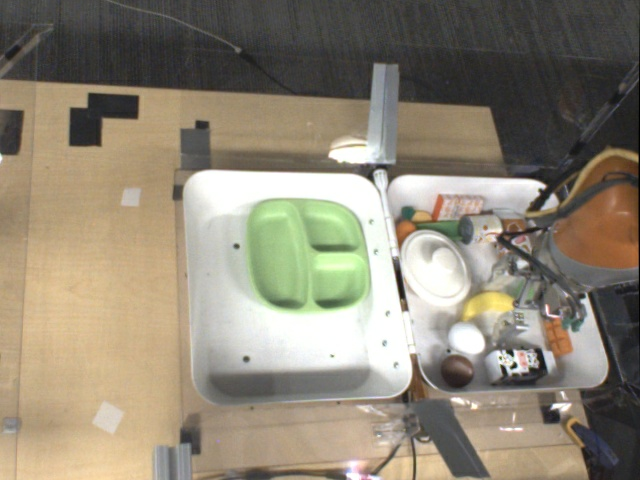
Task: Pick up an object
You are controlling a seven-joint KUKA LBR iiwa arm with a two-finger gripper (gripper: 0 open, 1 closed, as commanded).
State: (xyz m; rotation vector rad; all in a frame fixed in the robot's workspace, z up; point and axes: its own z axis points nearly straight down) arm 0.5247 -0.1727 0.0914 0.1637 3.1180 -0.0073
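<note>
Glossy green plastic tray (305,254) in smooth white bin (215,298) on matt wooden bench (90,298).

Both bins (215,368) white. Green divided tray (305,253) in the left one. Right bin: white bowl (437,265), yellow piece (487,305), white ball (465,339), dark brown ball (457,370), black-and-white patterned item (518,364), red-and-white packet (458,206). My wrist band (600,230) orange. Bench (90,308) tan.
</note>
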